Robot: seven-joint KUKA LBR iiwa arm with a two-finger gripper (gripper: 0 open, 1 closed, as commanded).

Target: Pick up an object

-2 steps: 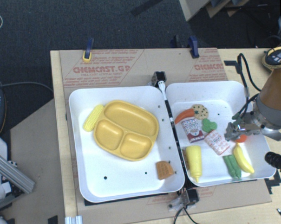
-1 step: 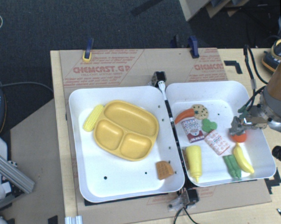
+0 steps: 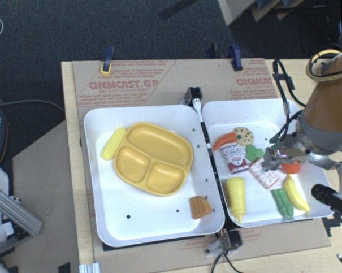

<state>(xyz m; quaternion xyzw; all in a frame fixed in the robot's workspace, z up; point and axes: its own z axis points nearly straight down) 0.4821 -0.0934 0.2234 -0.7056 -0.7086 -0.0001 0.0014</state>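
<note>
My gripper (image 3: 272, 161) hangs low in the right bin (image 3: 254, 109), over a pink and white packet (image 3: 264, 175) and beside a red tomato-like piece (image 3: 291, 168). Near it lie a green piece (image 3: 254, 152), a red can (image 3: 234, 158), a carrot (image 3: 224, 140), a cookie (image 3: 243, 136), a yellow corn-like piece (image 3: 236, 196), a green bean pod (image 3: 283, 202) and a banana (image 3: 296, 194). Nothing shows clearly between the fingers.
The left bin (image 3: 99, 181) holds a yellow divided plate (image 3: 153, 158), a corn cob (image 3: 113, 143) at its left and a brown cracker (image 3: 200, 206) near the front right. The arm's orange band (image 3: 326, 106) rises over the right bin's right side.
</note>
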